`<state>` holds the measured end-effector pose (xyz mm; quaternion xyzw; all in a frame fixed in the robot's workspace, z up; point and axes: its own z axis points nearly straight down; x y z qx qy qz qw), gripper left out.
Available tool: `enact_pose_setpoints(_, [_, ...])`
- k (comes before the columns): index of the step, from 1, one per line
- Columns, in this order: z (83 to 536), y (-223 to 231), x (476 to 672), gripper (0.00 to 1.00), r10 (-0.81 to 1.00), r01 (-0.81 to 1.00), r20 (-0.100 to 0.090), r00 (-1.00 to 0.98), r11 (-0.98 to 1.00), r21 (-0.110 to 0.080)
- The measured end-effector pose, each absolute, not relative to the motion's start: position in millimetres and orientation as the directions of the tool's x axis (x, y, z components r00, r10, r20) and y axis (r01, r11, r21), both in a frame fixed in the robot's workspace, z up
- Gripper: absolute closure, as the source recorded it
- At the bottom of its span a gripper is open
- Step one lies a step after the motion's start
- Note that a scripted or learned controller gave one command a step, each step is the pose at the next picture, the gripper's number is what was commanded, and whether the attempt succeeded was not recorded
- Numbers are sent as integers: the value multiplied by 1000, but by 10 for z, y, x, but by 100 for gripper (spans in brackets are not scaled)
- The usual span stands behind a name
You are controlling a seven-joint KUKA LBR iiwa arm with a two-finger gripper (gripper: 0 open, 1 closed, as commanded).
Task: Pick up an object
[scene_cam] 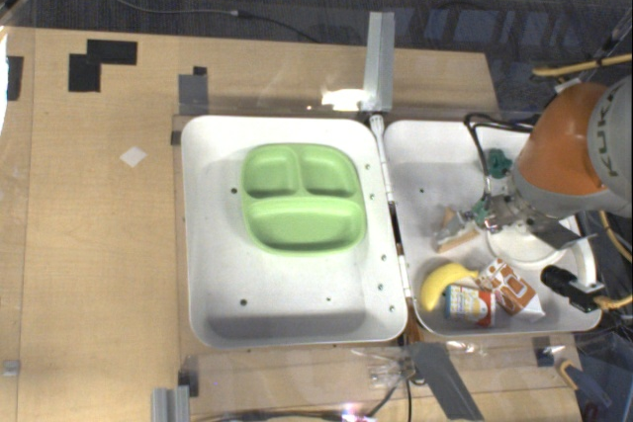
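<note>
Nothing has been lifted yet, as far as the camera view shows: the objects in the right bin (425, 153) all rest on its floor, so the pick is still to be made. The arm (569, 148), grey with its orange band, reaches in from the right and hangs low over that bin, with the tool (492, 209) down among the clutter near the bin's middle. Whether the tool is released or clenched I cannot tell, since the wrist hides most of it and the small parts there blur together.

The 2 white bins sit side by side on the desk (89, 242). The left bin (208, 301) holds a green divided tray (300, 196) with 3 compartments, lying flat near the middle. The right bin holds the likely candidates for the pick: a yellow banana (435, 284) near the front wall, a small carton (468, 302) touching it on the right, an orange and white packet (511, 288) just beside that, a tan stick-like piece (455, 234) near the tool, and a white round shape (524, 244) partly under the arm. A small teal item (497, 160) sits near the wrist; what it is I cannot say

The tool seems nearest the tan piece, so closing on something and lifting it is what remains
</note>
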<state>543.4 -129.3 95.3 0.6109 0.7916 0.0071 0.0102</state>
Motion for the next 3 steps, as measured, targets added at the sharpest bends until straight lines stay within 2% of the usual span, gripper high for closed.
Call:
enact_pose_setpoints(1, [953,-1293,5433,0,967,967,-7,-253,253,24])
enact_pose_setpoints(2, [1074,-1293,5459,100,967,966,-12,-255,255,31])
enact_pose_setpoints(3, [1074,-1294,5457,0,967,966,-12,-255,255,31])
